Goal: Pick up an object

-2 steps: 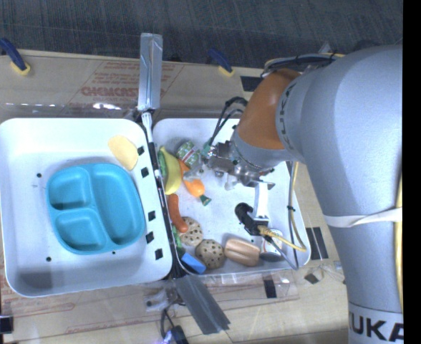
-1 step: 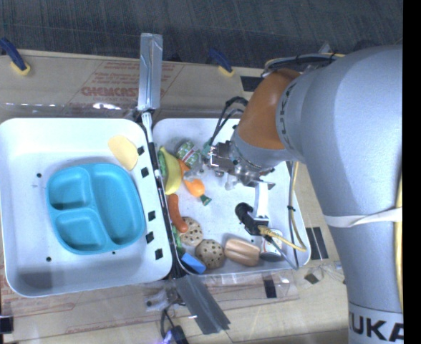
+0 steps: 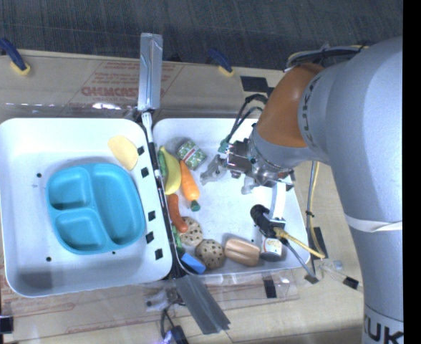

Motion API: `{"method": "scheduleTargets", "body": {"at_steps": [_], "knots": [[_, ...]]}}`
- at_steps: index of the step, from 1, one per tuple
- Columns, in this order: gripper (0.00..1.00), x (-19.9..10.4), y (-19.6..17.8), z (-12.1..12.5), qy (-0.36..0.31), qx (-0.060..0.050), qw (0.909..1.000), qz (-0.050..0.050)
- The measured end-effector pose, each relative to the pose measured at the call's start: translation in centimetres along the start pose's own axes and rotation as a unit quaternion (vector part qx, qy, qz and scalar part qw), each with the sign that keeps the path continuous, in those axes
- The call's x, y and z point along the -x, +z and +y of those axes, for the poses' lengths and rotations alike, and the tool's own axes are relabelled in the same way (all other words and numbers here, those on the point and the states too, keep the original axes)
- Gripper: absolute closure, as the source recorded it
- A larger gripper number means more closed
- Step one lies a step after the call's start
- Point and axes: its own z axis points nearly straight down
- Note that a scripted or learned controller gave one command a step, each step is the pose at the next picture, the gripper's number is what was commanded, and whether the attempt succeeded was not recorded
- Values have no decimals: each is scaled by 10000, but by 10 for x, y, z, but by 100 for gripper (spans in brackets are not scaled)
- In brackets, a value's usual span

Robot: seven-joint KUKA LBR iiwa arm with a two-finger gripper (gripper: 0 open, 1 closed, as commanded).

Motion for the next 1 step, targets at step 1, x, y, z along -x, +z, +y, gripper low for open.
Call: {"method": "scheduleTargets", "body": {"at_steps": [1], "knots": [[0, -27, 60, 9, 77, -33, 10000, 7]]}}
